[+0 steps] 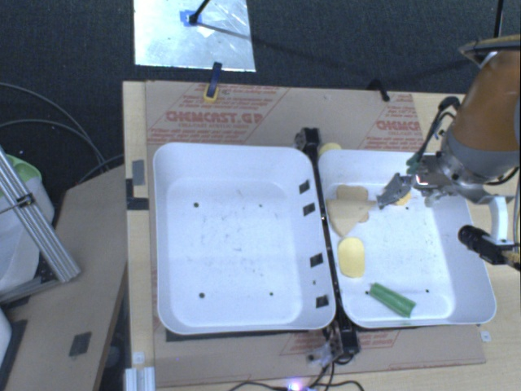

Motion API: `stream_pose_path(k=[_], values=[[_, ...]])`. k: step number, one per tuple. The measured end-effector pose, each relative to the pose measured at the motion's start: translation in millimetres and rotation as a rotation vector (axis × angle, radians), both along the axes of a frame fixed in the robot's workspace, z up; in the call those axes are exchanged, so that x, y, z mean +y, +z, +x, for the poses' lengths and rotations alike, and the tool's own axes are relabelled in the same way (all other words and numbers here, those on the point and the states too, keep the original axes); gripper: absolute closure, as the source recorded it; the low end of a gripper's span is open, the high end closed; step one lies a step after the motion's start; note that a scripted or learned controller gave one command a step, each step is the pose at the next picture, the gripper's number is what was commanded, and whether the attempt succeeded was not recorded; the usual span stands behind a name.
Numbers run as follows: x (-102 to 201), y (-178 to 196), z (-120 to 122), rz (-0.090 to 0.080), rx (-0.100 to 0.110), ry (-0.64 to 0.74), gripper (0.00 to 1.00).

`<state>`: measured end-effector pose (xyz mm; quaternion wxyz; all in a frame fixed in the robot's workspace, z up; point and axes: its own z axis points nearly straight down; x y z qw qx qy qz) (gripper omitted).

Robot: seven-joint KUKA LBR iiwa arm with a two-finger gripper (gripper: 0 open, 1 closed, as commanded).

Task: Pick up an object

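Observation:
My gripper (396,193) hangs over the upper middle of the right bin (456,251), reaching in from the right. A small yellow piece (404,201) shows just beside its tip; I cannot tell whether it is held. A pale tan flat item (348,206) lies to the left of the gripper, close to the bin's left wall. Below that rests a yellow oval object (352,257). A green stick-shaped object (393,299) lies near the bin's front edge.
The left bin (175,165) sits beside the right one, with a black divider with clips (319,235) between them. A small yellow ball (330,148) rests at the top of the divider. The arm's orange band (495,96) stands over the right bin's far right corner.

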<state>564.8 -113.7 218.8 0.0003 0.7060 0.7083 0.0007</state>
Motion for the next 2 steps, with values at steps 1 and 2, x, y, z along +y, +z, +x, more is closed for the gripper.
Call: stream_pose_path(k=[1,2], values=[[33.4,-110.9,-72.2,0.004,0.016,-0.001,0.00],[11.5,-107.4,-14.8,-0.002,-0.005,0.001,0.00]])
